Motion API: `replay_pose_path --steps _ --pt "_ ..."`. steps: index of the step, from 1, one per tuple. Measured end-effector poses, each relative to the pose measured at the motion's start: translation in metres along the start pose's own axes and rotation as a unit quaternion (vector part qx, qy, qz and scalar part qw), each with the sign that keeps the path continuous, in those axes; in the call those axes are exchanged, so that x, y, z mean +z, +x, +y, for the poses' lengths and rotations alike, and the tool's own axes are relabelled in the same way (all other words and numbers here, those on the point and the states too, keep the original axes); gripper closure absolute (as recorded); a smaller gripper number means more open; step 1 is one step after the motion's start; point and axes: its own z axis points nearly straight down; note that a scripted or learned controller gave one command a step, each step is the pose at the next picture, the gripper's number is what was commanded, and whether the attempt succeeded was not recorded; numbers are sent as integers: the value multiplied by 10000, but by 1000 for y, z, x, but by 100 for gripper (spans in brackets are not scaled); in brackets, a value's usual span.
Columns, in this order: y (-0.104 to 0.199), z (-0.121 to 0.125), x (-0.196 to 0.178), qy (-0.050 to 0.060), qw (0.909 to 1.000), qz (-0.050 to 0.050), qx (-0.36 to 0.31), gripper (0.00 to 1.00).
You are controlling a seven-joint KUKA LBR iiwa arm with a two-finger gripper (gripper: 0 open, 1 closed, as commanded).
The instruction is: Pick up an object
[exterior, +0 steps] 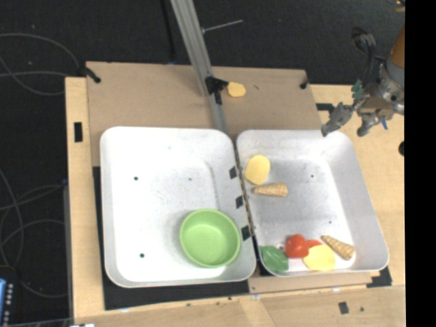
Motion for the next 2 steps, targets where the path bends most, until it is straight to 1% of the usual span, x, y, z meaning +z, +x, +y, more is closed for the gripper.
replay_pose_path --steps 1,2 --pt "-1 0 0 3 10000 -8 -1 0" --pt "1 -10 48 27 10000 -3 20 0"
